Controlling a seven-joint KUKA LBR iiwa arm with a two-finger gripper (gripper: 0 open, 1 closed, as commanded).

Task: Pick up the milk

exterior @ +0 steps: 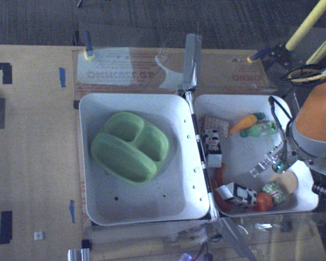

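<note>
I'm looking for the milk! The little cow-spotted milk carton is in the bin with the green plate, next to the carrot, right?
Not quite. The camera view shows the milk carton in the right bin, by its left wall, with the carrot near it. The green plate is in the left bin.

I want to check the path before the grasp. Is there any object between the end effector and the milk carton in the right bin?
Nothing visible does. The end effector hovers right of the milk carton, with bare bin floor between them.
</note>
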